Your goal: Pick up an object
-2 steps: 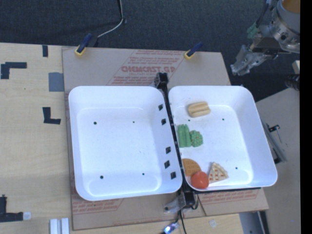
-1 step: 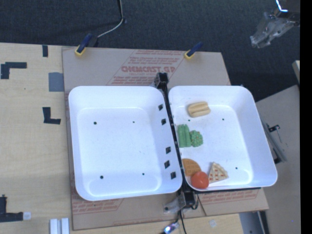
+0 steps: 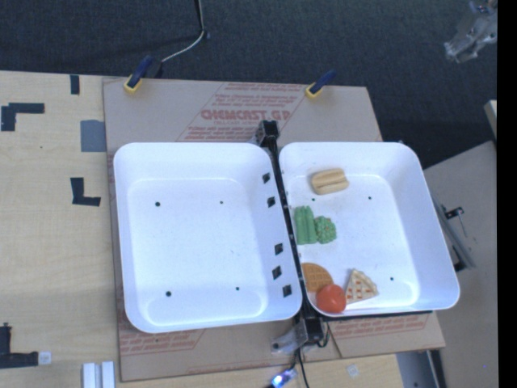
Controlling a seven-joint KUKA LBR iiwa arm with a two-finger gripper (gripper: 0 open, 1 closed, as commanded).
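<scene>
The right white bin holds several toy foods. A tan bun lies near its far side and a green leafy piece sits by the left wall at mid-depth. An orange round piece, a red tomato and a waffle-like wedge cluster in the near left corner. My gripper hangs blurred at the upper right of the view, well beyond the right bin's far corner and apart from every object.
The left white bin sits beside the right one on a cardboard sheet held by two clamps. A black cable runs along the dark floor at the back. Black clips line the seam between the bins.
</scene>
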